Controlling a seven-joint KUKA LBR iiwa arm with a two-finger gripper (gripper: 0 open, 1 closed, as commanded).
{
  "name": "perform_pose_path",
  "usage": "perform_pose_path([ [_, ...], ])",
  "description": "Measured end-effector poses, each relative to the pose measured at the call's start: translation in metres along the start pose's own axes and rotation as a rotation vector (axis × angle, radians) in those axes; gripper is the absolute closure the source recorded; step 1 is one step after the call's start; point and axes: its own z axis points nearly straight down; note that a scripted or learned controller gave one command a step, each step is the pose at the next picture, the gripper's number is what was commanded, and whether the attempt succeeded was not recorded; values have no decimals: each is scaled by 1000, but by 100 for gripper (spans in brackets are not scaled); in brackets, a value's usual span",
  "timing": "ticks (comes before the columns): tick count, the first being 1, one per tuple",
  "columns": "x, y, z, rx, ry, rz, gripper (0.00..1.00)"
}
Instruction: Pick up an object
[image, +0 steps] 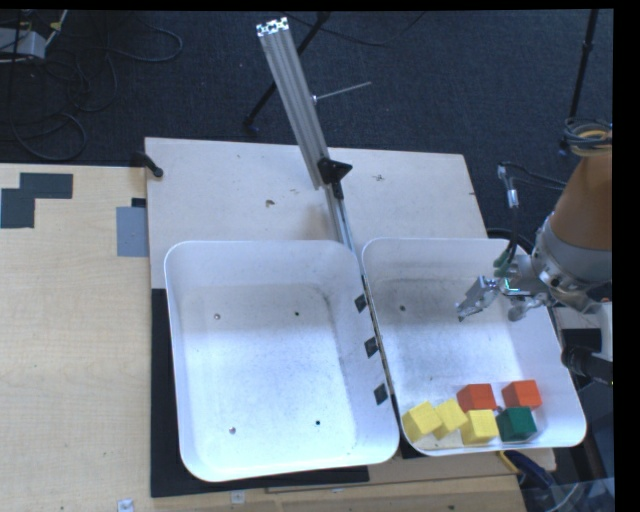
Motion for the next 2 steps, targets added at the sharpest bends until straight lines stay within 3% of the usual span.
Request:
perform_pose_path([
  [2, 0, 0, 0, 0, 0, 2, 0],
])
